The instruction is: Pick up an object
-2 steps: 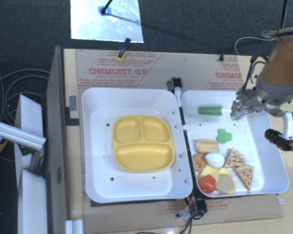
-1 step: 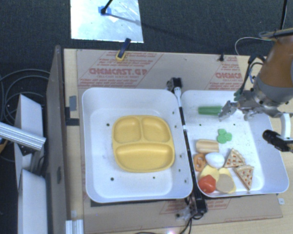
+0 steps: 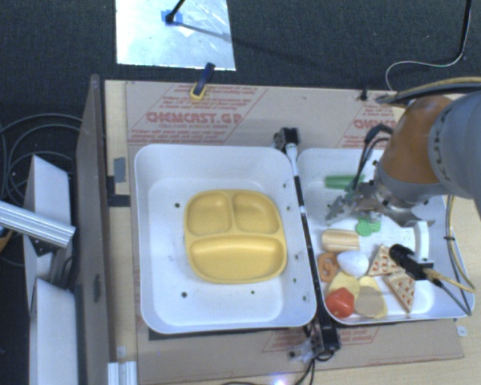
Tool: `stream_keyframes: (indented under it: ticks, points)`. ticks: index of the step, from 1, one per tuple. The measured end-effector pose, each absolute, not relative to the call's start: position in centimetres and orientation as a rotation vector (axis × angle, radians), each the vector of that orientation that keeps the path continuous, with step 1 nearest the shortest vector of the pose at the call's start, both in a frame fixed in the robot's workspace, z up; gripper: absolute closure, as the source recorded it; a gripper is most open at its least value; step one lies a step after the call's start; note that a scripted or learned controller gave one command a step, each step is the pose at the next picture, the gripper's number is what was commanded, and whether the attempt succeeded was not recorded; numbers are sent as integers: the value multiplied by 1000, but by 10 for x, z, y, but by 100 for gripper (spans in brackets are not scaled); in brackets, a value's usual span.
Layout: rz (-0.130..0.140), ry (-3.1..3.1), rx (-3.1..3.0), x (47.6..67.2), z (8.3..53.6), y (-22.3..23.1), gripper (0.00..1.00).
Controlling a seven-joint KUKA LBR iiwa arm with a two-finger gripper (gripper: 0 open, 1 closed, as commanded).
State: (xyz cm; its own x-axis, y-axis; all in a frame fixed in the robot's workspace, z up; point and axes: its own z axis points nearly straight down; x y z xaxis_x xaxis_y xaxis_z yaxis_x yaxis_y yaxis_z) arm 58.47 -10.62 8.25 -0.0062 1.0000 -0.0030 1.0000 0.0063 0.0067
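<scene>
From my remote station: dark carpeted floor surrounds the bench, whose brown cardboard top bears red print. A shiny silver sheet lies on the floor beyond it. Black cables loop at left, near a white box.

yellow tray: glossy plastic; white bins: smooth plastic; bench: matt cardboard
</scene>
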Motion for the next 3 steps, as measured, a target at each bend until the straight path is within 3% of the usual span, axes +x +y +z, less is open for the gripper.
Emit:
stream_keyframes:
  ticks: [1, 2, 3]
  points:
    - [-4, 2229, 2217, 671, 86, -96, 0]
    - [-5, 2221, 2228, 592, 84, -121, 0]
    - [-1, 2224, 2223, 548, 84, -92, 0]
